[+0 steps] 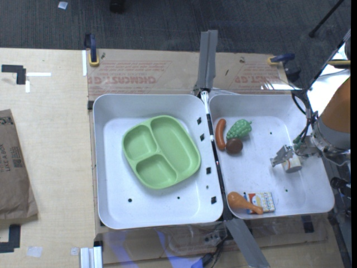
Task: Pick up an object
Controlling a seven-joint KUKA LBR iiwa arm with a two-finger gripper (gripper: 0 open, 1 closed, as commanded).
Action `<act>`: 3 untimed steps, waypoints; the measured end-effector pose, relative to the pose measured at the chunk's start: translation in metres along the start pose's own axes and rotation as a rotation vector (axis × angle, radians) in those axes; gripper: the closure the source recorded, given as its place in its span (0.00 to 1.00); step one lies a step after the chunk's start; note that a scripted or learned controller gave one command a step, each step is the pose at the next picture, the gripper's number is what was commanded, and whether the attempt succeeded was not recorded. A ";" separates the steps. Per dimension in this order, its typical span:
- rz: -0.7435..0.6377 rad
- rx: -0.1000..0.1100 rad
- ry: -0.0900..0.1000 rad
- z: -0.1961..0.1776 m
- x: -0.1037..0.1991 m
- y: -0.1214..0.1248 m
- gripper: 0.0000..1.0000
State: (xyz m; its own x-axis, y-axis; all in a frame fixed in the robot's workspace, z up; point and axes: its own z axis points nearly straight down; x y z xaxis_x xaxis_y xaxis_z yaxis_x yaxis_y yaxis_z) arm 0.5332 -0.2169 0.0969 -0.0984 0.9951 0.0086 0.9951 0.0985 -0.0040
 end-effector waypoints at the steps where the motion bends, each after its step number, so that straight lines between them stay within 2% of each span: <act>1: 0.006 -0.002 -0.008 -0.010 -0.004 -0.001 1.00; 2: 0.104 -0.003 -0.009 -0.106 0.041 0.016 1.00; 3: 0.156 -0.002 -0.009 -0.154 0.079 0.045 1.00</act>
